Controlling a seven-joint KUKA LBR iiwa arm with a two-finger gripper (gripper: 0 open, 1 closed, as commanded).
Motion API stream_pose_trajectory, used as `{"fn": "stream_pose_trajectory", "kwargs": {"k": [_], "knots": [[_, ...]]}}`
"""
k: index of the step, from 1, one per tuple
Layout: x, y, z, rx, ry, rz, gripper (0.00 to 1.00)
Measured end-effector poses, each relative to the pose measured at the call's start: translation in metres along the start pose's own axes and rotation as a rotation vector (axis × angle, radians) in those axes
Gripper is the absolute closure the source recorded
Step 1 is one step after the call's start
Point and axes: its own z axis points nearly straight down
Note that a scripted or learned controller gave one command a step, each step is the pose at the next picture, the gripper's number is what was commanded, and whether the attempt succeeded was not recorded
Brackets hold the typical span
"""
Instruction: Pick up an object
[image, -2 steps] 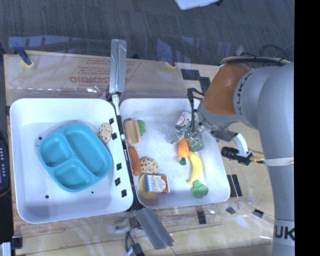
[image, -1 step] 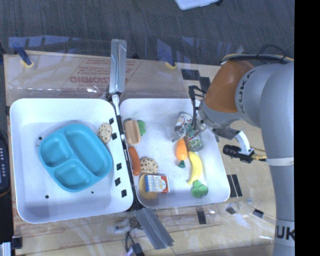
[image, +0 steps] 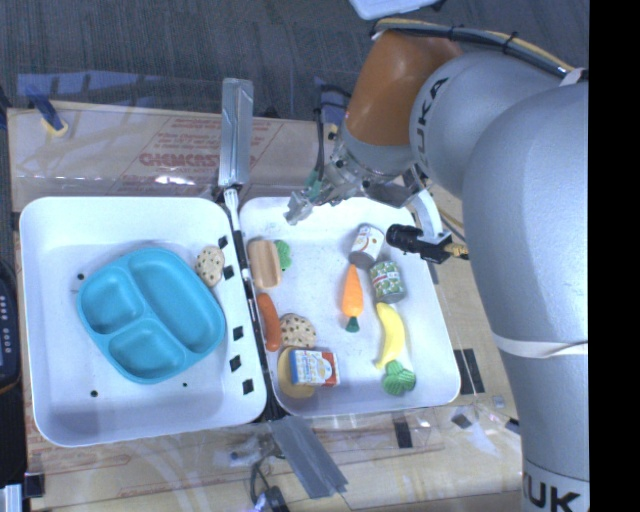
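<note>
Camera view: left bin (image: 45, 300) holds blue tray (image: 150, 314); right bin (image: 435, 340) holds banana (image: 390, 335), carrot (image: 351, 291); hand (image: 303, 204) state unclear.

From my remote station I judge this a robotics test lab, not a home or kitchen. A heavy grey industrial arm (image: 500, 180) with an orange band works over a wooden desk (image: 120, 140) covered by a clear printed sheet. Two shallow white bins sit side by side on it: the left bin (image: 60, 400) and the right bin (image: 440, 360), clipped together along their shared edge. Left of that edge lies a blue divided tray (image: 150, 312); right of it lie toy foods, among them a plastic banana (image: 389, 335) and a carrot (image: 351, 292). Tape marks and brackets show on the desk below the right bin.
</note>
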Motion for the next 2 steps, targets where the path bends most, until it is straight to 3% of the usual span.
{"fn": "stream_pose_trajectory", "kwargs": {"k": [1, 2], "knots": [[-0.017, -0.046, 0.052, 0.011, 0.005, -0.442, 1.0], [-0.003, -0.015, 0.003, 0.006, 0.0, -0.249, 1.0]]}}
